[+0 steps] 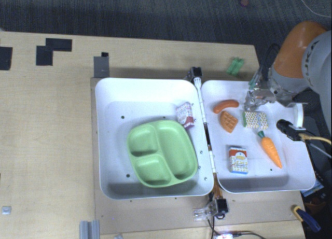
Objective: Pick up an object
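My gripper [253,104] hangs over the back of the right bin [295,181], directly above a small yellow-and-white checkered piece [256,121], and its lower end overlaps that piece's top edge. Whether it touches the piece I cannot tell. Left of it lie a red-orange sausage [225,106] and an orange ridged piece [228,122]. A toy carrot [270,150] lies toward the front right, and a small printed carton [238,160] sits at the front of the bin.
The left bin [111,129] holds a green divided plate [162,152] and a small red-and-white packet [185,113] by the dividing wall. A green item [235,66] lies on the bench behind the right bin. A black handle-like part [288,129] juts in at the right.
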